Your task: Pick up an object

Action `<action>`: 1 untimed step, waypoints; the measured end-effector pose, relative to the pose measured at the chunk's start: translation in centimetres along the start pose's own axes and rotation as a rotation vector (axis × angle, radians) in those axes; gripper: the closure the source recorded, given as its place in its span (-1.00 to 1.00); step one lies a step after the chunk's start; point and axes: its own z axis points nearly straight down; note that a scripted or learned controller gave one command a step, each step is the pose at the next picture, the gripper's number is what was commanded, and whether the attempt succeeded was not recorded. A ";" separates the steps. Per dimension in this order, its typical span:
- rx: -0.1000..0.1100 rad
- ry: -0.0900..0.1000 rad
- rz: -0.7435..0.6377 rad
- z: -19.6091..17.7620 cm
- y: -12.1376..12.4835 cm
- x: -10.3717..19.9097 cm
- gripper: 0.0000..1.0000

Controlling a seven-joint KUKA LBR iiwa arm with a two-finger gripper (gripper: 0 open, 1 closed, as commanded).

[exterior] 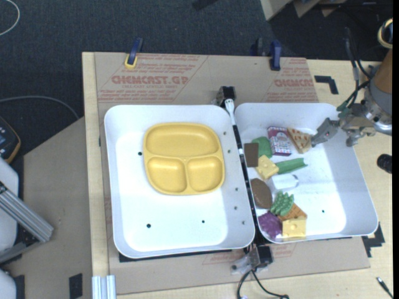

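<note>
The right bin (349,185) holds a heap of toy food along its left side: a maroon packet (279,139), a waffle-like piece (300,140), a green piece (262,146), a brown slab (250,154), a yellow cheese wedge (267,167), a green pod (290,164), a white piece (285,181), a brown oval (262,194), green broccoli (282,202), a purple piece (270,223) and a yellow block (294,228). My gripper (340,131) hangs over the bin's upper right, right of the waffle piece, fingers spread with nothing between them.
A yellow three-compartment tray (184,156) lies in the left bin (131,217). Both bins rest on a brown cardboard sheet (187,76) held by clamps (132,53) at the back. A divider rail (240,167) runs between the bins.
</note>
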 end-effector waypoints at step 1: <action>-0.014 -0.003 -0.003 -0.8 0.3 0.0 -1.00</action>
